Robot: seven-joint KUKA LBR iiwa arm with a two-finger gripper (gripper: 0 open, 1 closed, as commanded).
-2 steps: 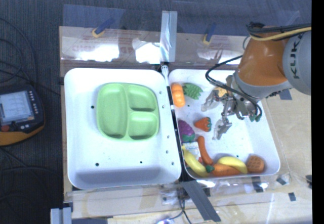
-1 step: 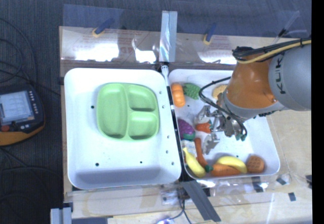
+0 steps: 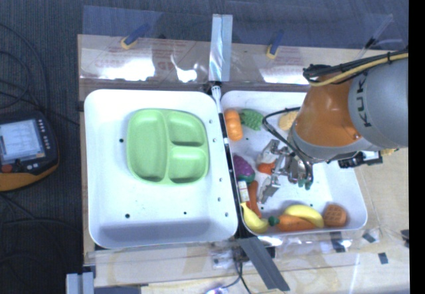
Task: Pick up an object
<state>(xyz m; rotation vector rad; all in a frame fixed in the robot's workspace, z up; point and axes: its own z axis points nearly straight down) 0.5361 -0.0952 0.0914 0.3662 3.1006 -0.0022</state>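
Two shallow white bins are being shown side by side on a desk [image 3: 133, 60] at the centre of the frame. The left bin [image 3: 113, 220] is being occupied by a green divided tray [image 3: 167, 145], lying flat in its upper half. The right bin [image 3: 352, 193] is being crowded with toy foods: an orange piece [image 3: 233, 125] and a green leafy piece [image 3: 252, 119] at its upper left, a purple piece [image 3: 243, 166] against the left wall, a small red-and-white piece [image 3: 244, 190] just below it, and along the lower edge a yellow banana [image 3: 253, 220], a carrot [image 3: 295, 223], a second banana [image 3: 303, 213] resting on the carrot, and a brown round piece [image 3: 335, 215] at the lower right.

The arm is being seen entering from the right of the frame, its orange band [image 3: 329, 117] covering the upper right of the right bin. The hand [image 3: 275, 173] is being held low over the middle of that bin, pointing toward the lower left. A small orange-red piece [image 3: 265, 168] is lying just beside the fingers [image 3: 271, 190]; whether it is being grasped cannot be told, nor whether the hand is clenched or released.

Dark carpet [image 3: 40, 20] is being shown around the desk, with a handheld control pendant [image 3: 23, 147] lying at the left edge of the frame.
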